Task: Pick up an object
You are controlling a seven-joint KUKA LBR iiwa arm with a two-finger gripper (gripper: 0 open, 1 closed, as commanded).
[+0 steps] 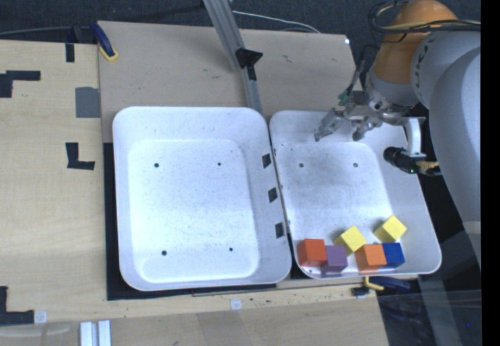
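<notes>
Two white bins are seen on the worktop (pixel 180 63). In the right bin (pixel 328 173), six blocks are clustered at the near edge: 2 yellow (pixel 353 238) (pixel 391 228), 2 orange (pixel 312 251) (pixel 371 256), 1 purple (pixel 336 258), 1 blue (pixel 394 254). The tool (pixel 344 130) is held over the bin's far end w/ fingers spread wide, nothing gripped, well apart from the blocks.

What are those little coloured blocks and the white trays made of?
Blocks: probably painted wood or foam. Their faces are flat, dull and one solid colour each, with crisp edges and no shine; the picture leaves it open. Trays: likely thin moulded plastic, judging by the rounded corners, smooth curled rims and faint sheen, speckled with grey scuffs.
</notes>
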